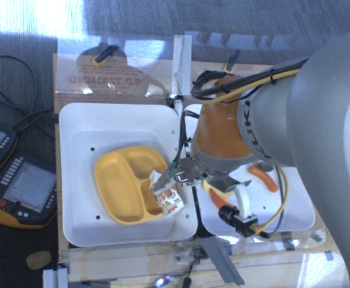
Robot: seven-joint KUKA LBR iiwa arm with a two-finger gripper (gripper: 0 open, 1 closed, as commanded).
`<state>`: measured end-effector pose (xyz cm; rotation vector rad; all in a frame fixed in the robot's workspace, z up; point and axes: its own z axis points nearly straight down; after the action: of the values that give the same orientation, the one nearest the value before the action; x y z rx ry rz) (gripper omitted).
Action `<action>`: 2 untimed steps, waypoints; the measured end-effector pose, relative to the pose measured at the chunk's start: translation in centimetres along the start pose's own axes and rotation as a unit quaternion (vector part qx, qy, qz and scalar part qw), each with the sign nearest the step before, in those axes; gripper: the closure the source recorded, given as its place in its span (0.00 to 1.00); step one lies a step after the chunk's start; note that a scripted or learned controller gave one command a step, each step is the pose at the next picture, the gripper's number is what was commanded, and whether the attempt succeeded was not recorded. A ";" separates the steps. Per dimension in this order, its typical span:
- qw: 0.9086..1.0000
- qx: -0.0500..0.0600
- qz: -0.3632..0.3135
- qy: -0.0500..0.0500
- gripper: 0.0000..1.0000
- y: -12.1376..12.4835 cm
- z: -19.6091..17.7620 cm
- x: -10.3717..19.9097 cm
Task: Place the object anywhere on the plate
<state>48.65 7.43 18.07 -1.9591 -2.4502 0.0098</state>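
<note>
White-and-orange carton (168,198) sits gripped between the gripper (170,179) fingers, over the yellow plate (124,185) at its right edge, in the left bin (79,221). Placing step, I judge; next calls for lowering and letting go. Carton's long axis runs upper-left to lower-right, tilted.

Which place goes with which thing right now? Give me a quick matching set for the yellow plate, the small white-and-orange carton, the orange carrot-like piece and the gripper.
Things:
1. yellow divided plate
2. white-and-orange carton
3. orange carrot-like piece
4. gripper

Places:
A. in the right bin
B. at the plate's right rim, just above the carton
C. lying in the left bin
D. on the plate's lower right edge

Pairs: 1-C, 2-D, 3-A, 4-B
</note>
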 end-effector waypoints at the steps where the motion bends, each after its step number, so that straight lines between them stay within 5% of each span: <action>1: 1.000 0.000 0.000 0.000 0.00 0.0 0.0 0.0; 2: 1.000 0.000 0.000 0.000 0.00 0.0 0.0 0.0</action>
<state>48.65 7.43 18.07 -1.9591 -2.4502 0.0098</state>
